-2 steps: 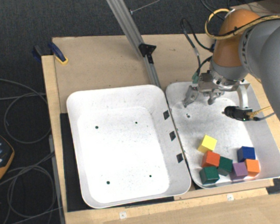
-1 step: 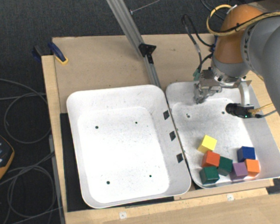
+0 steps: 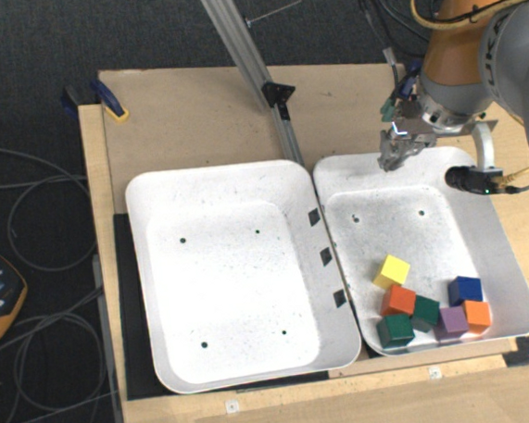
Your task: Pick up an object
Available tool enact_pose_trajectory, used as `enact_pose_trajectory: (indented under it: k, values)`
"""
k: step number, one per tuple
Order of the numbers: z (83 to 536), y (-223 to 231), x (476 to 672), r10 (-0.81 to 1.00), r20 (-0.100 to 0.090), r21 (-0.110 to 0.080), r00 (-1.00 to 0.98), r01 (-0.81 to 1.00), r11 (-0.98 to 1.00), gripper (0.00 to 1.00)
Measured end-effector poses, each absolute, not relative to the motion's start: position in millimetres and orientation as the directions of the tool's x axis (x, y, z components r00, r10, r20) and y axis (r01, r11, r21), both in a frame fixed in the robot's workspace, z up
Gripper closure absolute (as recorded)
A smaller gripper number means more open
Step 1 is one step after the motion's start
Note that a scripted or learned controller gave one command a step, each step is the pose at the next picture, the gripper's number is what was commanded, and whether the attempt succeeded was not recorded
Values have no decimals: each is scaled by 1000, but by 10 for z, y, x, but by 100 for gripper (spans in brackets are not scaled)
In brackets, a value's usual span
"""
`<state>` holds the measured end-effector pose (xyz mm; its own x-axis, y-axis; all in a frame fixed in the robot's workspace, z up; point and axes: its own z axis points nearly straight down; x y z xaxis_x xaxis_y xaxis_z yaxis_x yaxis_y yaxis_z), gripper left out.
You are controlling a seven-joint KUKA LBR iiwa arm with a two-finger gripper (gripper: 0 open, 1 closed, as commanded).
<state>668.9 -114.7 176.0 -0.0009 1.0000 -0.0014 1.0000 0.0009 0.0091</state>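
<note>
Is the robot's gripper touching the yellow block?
Apart. The camera view shows the gripper up at the far rim of the right bin, while the yellow block sits lower down, with bare white bin floor between them.

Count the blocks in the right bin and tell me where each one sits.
7, clustered at the right bin's near end: yellow block, red block, two green blocks, purple block, blue block, orange block. More could be hidden beneath.
</note>
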Motion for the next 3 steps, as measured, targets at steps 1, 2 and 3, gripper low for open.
enact_pose_trajectory:
  k: [1,2,3]
  values:
    - [2315,-1145,6708,1000,-2,9,-1,1000,2,100]
    - [2302,-558,6630,1000,3,-1,-7,1000,7,100]
    - [2438,29,6679,1000,3,3,-8,1000,8,100]
